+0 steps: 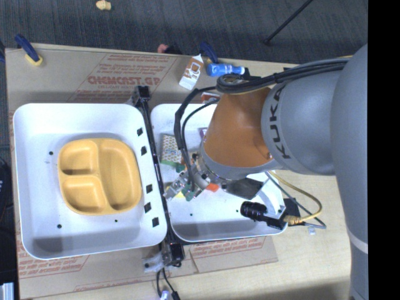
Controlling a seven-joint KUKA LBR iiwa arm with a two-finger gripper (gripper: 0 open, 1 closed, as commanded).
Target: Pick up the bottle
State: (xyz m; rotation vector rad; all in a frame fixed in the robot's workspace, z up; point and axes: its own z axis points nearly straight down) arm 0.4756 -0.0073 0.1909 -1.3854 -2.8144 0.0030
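The arm's grey body and its orange band (234,130) cover most of the right bin (212,233). My gripper (182,187) reaches down into that bin's left part, close to the wall between the bins. Small items crowd around it: a dotted packet (170,147), a green piece (179,166), a yellowish piece (188,196) and an orange bit (213,187). I cannot tell which of these is the bottle, or whether any of them sits between the fingers. The arm hides the rest of the bin.
In the left bin (31,186) lies a yellow divided plate (99,175). A black plug with cables (259,212) hangs over the right bin's near right corner. Blue clamps (224,69) and a paper tag (190,72) sit at the bench's back edge.
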